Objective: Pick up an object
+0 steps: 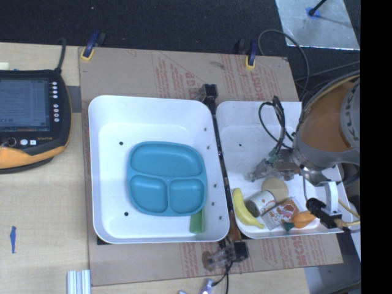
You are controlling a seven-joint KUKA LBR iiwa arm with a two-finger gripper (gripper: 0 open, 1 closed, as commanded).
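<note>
Objects for picking, outward from the gripper (pixel 264 170) low in mid right bin (pixel 245 127), grip state impossible to tell: beige round item (pixel 277 187) just beside, then banana (pixel 244 208) along the near edge; best centred over one, clear of neighbours.

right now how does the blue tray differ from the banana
The blue tray is broad, flat and split into three compartments; the banana is slim and curved. The tray lies in the left bin with a green item at its near corner; the banana lies in the right bin, crowded against a small can and other items. The tray is blue, the banana yellow. Both lie flat in a white bin.
</note>
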